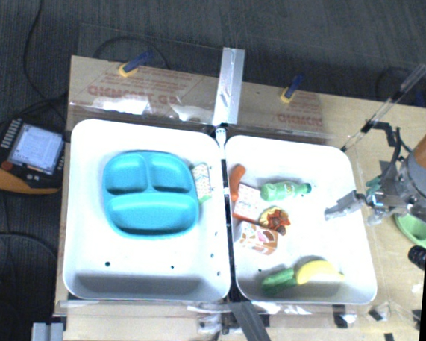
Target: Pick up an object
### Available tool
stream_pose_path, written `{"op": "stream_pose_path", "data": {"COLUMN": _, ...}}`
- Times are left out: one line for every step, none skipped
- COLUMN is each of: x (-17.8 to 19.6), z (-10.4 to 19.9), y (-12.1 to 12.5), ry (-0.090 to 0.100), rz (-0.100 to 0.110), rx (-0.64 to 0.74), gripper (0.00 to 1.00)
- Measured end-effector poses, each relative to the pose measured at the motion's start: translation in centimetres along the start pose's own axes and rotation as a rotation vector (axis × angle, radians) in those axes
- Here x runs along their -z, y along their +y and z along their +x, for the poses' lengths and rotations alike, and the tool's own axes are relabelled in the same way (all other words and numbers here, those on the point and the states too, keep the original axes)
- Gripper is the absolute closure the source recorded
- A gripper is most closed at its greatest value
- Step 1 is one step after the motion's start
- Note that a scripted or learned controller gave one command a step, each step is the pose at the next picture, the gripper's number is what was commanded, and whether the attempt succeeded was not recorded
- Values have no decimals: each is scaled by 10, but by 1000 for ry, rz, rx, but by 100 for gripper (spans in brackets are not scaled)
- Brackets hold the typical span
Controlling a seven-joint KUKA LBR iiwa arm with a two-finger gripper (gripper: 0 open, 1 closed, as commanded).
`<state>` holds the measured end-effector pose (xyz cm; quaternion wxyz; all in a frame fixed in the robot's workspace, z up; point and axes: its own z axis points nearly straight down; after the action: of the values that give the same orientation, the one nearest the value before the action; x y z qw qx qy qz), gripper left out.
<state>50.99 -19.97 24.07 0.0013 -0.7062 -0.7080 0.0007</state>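
Over the right bin's (358,217) edge we hover our gripper (342,208), fingers' state unclear, holding nothing, with bottle (286,189) and lemon (317,271) unpicked.

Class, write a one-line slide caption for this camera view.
Gripper over the right bin of toy food; blue tray in the left.

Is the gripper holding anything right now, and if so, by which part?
Nothing is held. The gripper hangs over the right bin, right of the green bottle, with nothing between its fingers.
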Motion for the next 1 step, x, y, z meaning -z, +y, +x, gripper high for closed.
{"op": "stream_pose_path", "data": {"x": -138, "z": 48, "y": 31, "ry": -2, "rz": -10, "rx": -9, "gripper": 0}}
